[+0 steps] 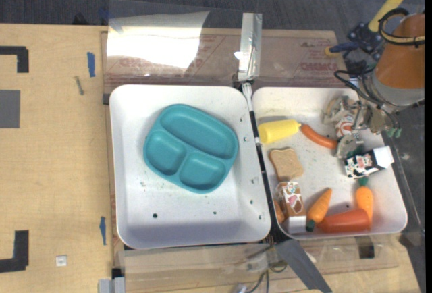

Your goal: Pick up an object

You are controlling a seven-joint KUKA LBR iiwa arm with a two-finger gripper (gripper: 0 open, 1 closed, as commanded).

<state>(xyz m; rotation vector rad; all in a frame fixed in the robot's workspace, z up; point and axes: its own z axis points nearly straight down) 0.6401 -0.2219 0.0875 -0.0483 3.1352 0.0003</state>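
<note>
The right bin [398, 183] holds several toy foods. A yellow piece [278, 130] lies at its upper left, with a thin orange sausage [317, 136] beside it. Below them are a bread slice [288, 163] and a small printed carton [291, 196]. A carrot [318, 207], a red-orange pepper [345, 220] and a short orange piece [364, 198] lie along the front. My gripper [348, 126] hangs over the bin's upper right, just above a black-and-white carton [368, 162]. Its metal parts blur together there, and I see nothing clearly held.
The left bin [128, 204] carries a teal divided plate [191, 147]. A clear plastic sheet [158, 45] and an upright metal strip [250, 48] stand behind the bins. Cables and the orange wrist band [399, 59] crowd the upper right.
</note>
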